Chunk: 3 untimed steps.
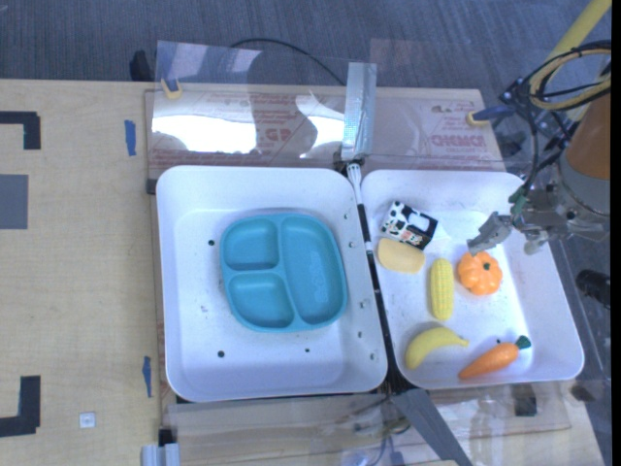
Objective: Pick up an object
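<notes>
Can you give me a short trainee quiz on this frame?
1. True or false: the blue tray lies in the left bin.
2. Which toy is nearest the gripper? A) carrot B) pumpkin C) banana
3. Fill in: the corn lies between the pumpkin and the ___.

Key: 1 true; 2 B; 3 cheese wedge, in the right bin.
</notes>
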Each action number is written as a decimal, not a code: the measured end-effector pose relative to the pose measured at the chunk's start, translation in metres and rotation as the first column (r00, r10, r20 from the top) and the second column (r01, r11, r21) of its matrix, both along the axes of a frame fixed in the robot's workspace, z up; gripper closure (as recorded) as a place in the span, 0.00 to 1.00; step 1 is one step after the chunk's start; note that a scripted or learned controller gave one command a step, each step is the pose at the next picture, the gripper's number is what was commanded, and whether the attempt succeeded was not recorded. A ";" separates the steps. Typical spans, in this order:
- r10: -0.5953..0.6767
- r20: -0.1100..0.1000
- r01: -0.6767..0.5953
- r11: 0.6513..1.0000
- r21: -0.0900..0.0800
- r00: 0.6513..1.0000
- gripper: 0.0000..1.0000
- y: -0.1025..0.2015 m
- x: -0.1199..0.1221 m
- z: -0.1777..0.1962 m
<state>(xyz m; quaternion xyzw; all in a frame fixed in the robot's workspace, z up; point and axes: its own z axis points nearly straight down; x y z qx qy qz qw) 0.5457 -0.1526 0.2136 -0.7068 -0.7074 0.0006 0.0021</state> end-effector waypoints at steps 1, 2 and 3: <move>0.138 -0.004 -0.138 0.990 0.001 0.990 0.00 -0.025 -0.014 -0.096; 0.154 0.011 -0.154 0.988 -0.006 0.988 0.00 -0.039 0.019 -0.127; 0.244 0.011 -0.244 0.970 0.006 0.970 0.00 -0.055 -0.002 -0.125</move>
